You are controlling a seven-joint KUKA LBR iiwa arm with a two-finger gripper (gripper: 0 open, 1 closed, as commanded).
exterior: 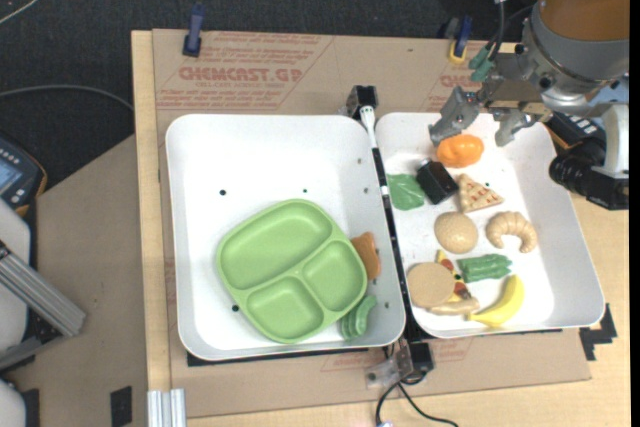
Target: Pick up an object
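With the jaws of the gripper [482, 123] spread just above it, the orange fruit [460, 149] at the back of the right bin [570, 245] is judged light, smooth, rigid, best pinched across its middle.

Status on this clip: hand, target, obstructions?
Hand open above orange, holding nothing. Black block and pizza slice crowd just below it.
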